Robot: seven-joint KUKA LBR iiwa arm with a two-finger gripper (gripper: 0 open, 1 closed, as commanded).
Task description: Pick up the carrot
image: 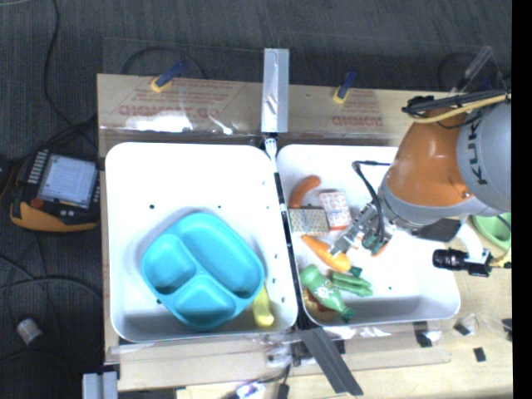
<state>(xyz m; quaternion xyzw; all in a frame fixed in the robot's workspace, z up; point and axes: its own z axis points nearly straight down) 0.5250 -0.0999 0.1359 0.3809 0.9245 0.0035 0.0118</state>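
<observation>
Camera view: gripper [347, 244] low in right bin [416, 302], fingers pointing down-left, tips at carrot [327, 253]. Finger spread: cannot tell; hold on carrot not confirmed. Carrot lies slanted just under fingertips, likely mid-grasp try. Green toy [328, 291] just below-left of fingers, crowding carrot; small boxes [320, 210] and sausage [302, 190] above-left. Left bin [133, 173] well left of fingers: blue divided tray [202, 268], banana [262, 307] beside it. Bench on dark carpet; handheld pendant [54, 191] far left.
</observation>
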